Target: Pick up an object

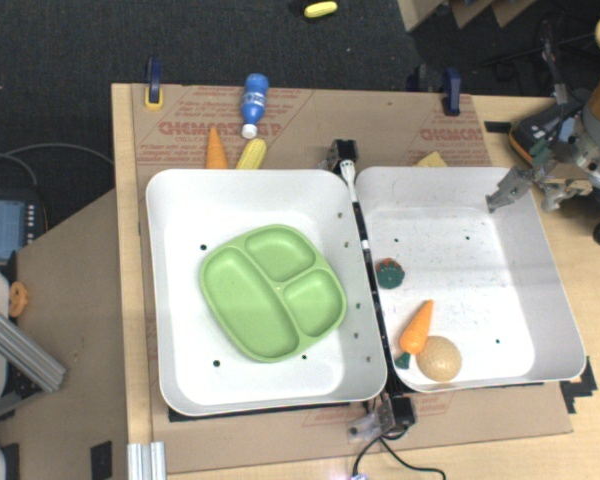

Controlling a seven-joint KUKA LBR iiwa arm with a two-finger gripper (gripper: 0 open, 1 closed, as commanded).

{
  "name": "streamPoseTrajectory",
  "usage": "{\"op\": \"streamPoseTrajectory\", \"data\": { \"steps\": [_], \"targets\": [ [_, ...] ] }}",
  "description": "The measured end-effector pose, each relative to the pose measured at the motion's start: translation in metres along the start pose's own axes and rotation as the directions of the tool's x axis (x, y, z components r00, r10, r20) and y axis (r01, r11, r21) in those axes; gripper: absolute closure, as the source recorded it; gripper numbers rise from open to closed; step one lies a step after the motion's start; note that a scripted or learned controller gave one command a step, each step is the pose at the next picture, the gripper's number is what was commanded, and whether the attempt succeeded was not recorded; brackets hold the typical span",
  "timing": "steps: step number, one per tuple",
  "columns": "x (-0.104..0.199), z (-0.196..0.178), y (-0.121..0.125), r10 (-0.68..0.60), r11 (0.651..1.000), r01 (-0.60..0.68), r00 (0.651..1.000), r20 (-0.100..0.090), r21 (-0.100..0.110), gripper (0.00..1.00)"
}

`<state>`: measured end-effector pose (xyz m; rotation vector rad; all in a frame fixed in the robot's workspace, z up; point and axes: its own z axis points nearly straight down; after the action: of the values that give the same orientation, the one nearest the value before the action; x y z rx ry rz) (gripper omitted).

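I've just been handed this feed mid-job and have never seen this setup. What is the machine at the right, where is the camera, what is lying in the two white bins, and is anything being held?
There is one camera, fixed above the bench and looking down at a slant. The grey machine at the right edge is a robot arm; its gripper hangs over the upper right corner of the right bin, with nothing visible between its fingers. The left bin holds a green divided plate. The right bin holds three small things near its lower left corner: a dark green toy, a toy carrot and a tan egg-like ball beside the carrot. Behind the bins, on the cardboard, lie a small blue and white bottle, an orange piece and a yellow piece.
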<state>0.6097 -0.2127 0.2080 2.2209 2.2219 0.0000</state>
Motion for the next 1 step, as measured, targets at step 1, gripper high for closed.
{"op": "streamPoseTrajectory", "data": {
  "steps": [1],
  "targets": [
    [0.0791, 0.1214, 0.0502, -0.008, 1.0, 0.008, 1.0, -0.006, 0.007, 0.0]
  ]
}}
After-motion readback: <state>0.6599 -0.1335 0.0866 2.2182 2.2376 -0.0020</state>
